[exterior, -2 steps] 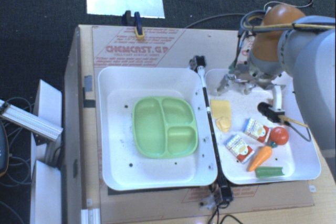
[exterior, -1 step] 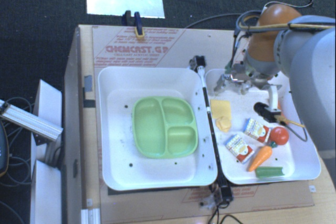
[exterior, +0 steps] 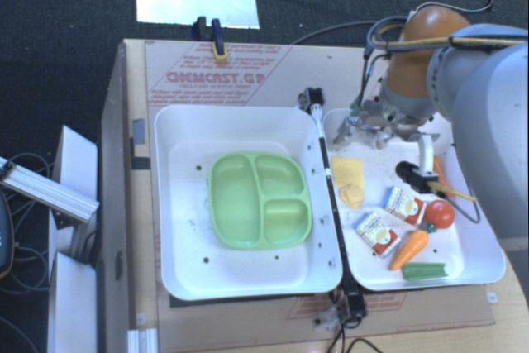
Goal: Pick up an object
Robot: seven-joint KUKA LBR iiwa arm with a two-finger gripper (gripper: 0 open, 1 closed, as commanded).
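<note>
The right bin (exterior: 479,260) holds a flat yellow slice (exterior: 346,173) with a small yellow lump (exterior: 353,196) at its near edge. Toward the front lie two small red-and-white cartons (exterior: 403,205) (exterior: 377,231), a red tomato (exterior: 440,214), an orange carrot (exterior: 409,249) and a green vegetable piece (exterior: 424,269). My gripper (exterior: 366,128) hangs over the far left part of this bin, just behind the yellow slice and apart from it. I see nothing in it.
The left bin (exterior: 182,178) carries a light green divided plate (exterior: 258,200) at its middle. A black divider strip (exterior: 324,169) runs between the bins. The grey arm (exterior: 483,95) covers the right bin's far right corner.
</note>
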